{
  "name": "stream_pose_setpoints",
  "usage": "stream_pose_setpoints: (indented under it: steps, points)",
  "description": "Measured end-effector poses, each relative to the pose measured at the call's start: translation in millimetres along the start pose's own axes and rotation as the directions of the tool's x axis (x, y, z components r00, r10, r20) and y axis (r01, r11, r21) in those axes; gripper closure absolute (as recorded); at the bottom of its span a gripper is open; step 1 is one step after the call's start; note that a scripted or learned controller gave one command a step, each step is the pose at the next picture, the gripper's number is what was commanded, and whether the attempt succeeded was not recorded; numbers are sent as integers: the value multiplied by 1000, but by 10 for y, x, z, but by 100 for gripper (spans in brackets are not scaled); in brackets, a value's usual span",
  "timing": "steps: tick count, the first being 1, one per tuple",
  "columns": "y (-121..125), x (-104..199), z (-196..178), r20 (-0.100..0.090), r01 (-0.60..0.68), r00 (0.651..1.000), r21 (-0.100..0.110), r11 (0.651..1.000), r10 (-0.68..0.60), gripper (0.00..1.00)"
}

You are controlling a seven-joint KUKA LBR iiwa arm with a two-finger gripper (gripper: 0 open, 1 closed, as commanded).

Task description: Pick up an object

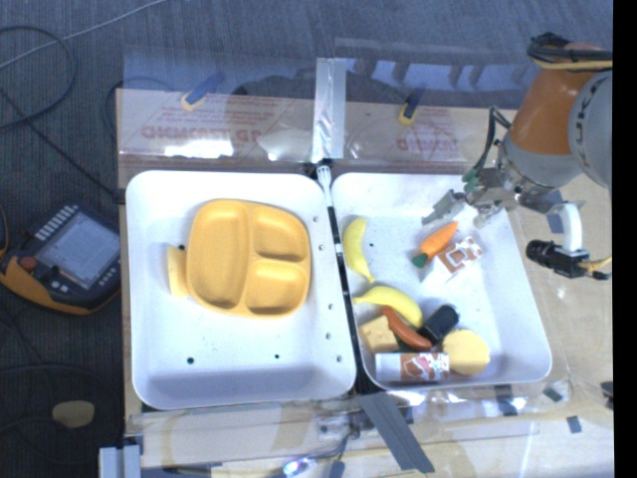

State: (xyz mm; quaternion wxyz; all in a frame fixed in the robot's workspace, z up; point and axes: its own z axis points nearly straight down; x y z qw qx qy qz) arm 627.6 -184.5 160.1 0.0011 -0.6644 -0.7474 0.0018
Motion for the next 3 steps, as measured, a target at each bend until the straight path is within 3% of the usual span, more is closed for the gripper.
stream_pose_setpoints:
  steps: [1, 2, 3]
  points:
    - [-1, -94, 716, 5, 61, 998, -13, 998, -61, 0]
    - [16, -81, 625, 1, 63, 998, -14, 998, -63, 100]
    - [181, 687, -406, -1, 80, 997, -2, 997, -80, 100]
